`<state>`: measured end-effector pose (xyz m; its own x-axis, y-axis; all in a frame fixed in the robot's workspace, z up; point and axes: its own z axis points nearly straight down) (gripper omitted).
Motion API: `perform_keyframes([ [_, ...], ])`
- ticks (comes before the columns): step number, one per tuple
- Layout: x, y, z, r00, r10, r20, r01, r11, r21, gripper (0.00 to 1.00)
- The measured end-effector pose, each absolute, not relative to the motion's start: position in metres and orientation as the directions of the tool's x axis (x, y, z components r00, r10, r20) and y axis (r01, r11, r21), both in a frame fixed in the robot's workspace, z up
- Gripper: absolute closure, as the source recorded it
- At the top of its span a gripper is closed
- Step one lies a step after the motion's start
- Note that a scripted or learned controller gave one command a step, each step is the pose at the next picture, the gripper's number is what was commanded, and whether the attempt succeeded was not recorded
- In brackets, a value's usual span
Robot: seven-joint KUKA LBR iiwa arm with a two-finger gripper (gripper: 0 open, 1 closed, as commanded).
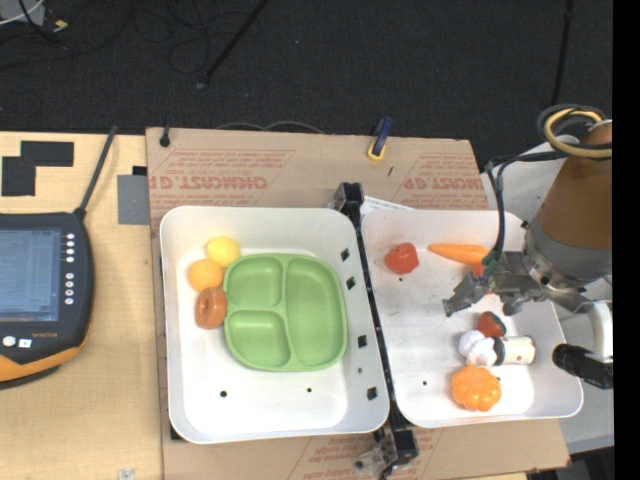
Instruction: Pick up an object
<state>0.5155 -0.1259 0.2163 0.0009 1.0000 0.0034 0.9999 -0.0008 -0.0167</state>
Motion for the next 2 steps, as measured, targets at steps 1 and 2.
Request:
perform_keyframes([
  [1,0.518,-0.126,0.222,-0.001,1.000,0.002,1.000,0.001,-0.005,0.00],
  [2,0.521,-0.129,0.177,-0.002,1.000,0.002,1.000,0.002,-0.008,0.00],
])
